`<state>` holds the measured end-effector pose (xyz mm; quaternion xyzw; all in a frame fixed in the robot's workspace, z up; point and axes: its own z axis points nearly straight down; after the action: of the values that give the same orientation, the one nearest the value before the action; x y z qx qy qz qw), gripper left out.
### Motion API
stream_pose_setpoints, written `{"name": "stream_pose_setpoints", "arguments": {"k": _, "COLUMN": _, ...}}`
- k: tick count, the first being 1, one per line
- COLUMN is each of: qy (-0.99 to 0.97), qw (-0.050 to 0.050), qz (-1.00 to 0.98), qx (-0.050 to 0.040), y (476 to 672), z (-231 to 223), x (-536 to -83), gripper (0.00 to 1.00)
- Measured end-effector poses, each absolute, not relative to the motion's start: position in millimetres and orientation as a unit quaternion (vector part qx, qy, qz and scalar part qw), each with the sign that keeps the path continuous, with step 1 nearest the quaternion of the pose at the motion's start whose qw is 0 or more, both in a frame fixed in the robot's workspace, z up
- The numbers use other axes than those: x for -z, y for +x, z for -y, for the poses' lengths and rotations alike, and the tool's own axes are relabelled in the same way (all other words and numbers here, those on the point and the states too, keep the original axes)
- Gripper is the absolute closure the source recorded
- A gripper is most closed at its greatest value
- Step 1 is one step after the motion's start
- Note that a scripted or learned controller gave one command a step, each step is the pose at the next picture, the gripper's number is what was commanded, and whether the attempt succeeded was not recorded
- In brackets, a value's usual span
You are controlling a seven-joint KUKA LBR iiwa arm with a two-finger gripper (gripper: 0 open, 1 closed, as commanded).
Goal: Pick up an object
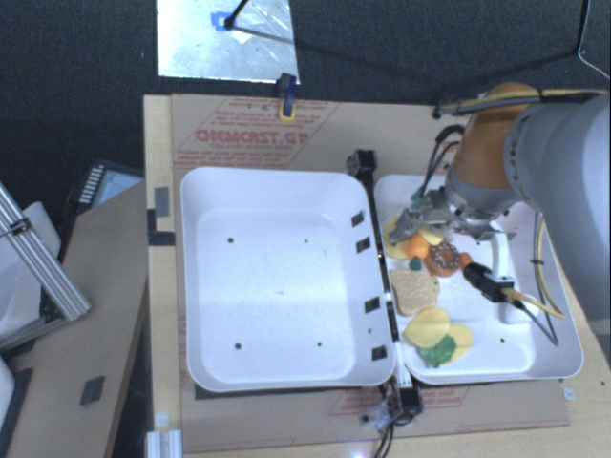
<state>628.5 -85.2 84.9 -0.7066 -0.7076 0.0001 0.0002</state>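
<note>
- Gripper (417,222) sits low in the bin (558,356); can't tell if it's open or closed.
- Orange piece (417,246) just beside it, donut (445,260) next to that.
- Toast (414,292), yellow chips (429,328) and green bit (439,353) lie further off, clear of it.

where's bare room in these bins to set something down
The left bin is bare throughout. In the right bin, only the near right corner is free, between the yellow pieces and the wall. Its left side is crowded: orange piece, brown ring, bread slice, green piece; the arm covers the far end.
</note>
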Motion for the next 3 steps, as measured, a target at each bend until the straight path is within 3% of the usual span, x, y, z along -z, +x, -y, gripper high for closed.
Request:
{"name": "stream_pose_setpoints", "arguments": {"k": 1, "qy": -0.706, "qw": -0.001, "qz": 0.708, "qx": 0.0018, "y": 631.1, "z": 86, "x": -96, "gripper": 1.0}}
{"name": "stream_pose_setpoints", "arguments": {"k": 2, "qy": -0.703, "qw": -0.004, "qz": 0.711, "qx": 0.0048, "y": 672.3, "z": 34, "x": -191, "gripper": 1.0}}
{"name": "stream_pose_setpoints", "arguments": {"k": 3, "qy": -0.704, "qw": -0.006, "qz": 0.711, "qx": 0.0075, "y": 657.4, "z": -13, "x": -362, "gripper": 1.0}}
